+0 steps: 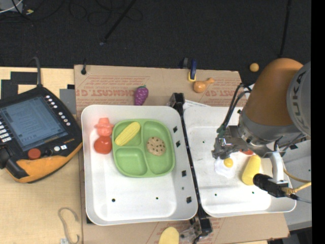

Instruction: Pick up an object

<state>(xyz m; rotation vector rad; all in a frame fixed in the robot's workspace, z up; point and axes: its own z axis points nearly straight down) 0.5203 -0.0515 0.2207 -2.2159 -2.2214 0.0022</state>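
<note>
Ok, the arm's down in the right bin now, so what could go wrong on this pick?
The gripper sits right above the white fried-egg toy with its yellow yolk, which lies flat, so the fingers may slide off. The yellow oblong toy lies close beside it and could be knocked or grabbed instead.

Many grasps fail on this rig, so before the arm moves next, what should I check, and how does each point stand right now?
1. Pincer over the right bin: ok.
2. Target under it: the fried egg toy lies just below the pincer: ok.
3. Thing held between the pincer's tips: cannot tell, the wrist hides them.
4. Crowding: a yellow toy lies close beside the egg: not ok.
5. Left bin items, the green tray with corn and cookie, lie away from the arm: ok.
</note>
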